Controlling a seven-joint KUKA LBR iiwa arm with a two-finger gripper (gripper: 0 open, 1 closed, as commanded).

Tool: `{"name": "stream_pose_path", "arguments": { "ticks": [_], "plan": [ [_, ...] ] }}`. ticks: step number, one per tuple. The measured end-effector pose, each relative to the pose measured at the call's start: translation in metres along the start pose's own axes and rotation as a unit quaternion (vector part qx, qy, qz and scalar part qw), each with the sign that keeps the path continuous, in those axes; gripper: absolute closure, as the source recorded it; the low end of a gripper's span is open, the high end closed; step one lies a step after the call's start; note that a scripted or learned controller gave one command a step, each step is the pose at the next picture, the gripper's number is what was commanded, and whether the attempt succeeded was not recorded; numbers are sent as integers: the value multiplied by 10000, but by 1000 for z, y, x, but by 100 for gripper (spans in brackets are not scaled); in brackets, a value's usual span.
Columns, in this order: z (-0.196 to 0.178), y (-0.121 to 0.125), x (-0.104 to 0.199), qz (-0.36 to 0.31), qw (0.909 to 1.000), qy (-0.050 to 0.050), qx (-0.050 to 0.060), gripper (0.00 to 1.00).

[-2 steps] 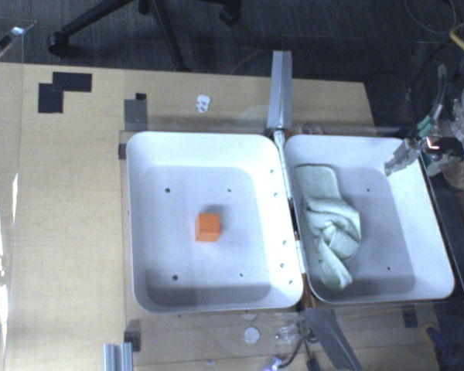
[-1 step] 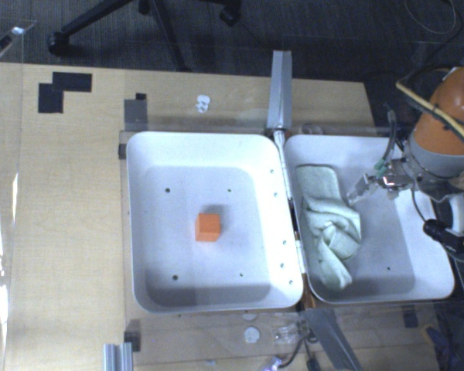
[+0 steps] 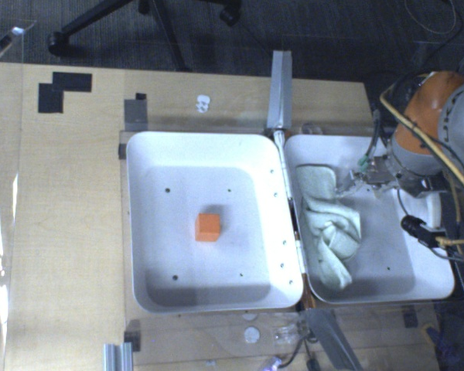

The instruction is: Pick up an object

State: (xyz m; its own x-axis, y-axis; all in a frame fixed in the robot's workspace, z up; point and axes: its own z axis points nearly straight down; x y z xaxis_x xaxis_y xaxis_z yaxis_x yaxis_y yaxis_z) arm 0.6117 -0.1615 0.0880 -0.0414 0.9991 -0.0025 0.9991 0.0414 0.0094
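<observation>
A small orange cube [image 3: 208,227] lies near the middle of the left bin [image 3: 151,284]. A crumpled pale cloth [image 3: 330,224] lies in the left half of the right bin [image 3: 417,280], running from its back toward its front. My gripper [image 3: 353,182] reaches in from the right and hangs low over the back of the right bin, right at the cloth's upper right edge. Whether it touches the cloth is unclear.
The grey arm with its orange band [image 3: 427,107] and looping cables [image 3: 425,234] covers the right bin's right side. A metal divider post [image 3: 279,91] stands behind the seam between the bins. The wooden bench [image 3: 54,230] stretches left.
</observation>
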Motion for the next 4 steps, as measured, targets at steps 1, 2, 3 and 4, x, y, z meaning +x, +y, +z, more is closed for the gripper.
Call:
{"name": "stream_pose_path", "arguments": {
  "ticks": [1,2,3,4],
  "plan": [
    [-13,3,0,-17,10000,-7,-39,100],
    [-16,-33,3,34,10000,9,33,100],
    [-75,14,-8,195,9998,1,19,100],
    [-68,58,-30,39,10000,0,25,100]
  ]
}}
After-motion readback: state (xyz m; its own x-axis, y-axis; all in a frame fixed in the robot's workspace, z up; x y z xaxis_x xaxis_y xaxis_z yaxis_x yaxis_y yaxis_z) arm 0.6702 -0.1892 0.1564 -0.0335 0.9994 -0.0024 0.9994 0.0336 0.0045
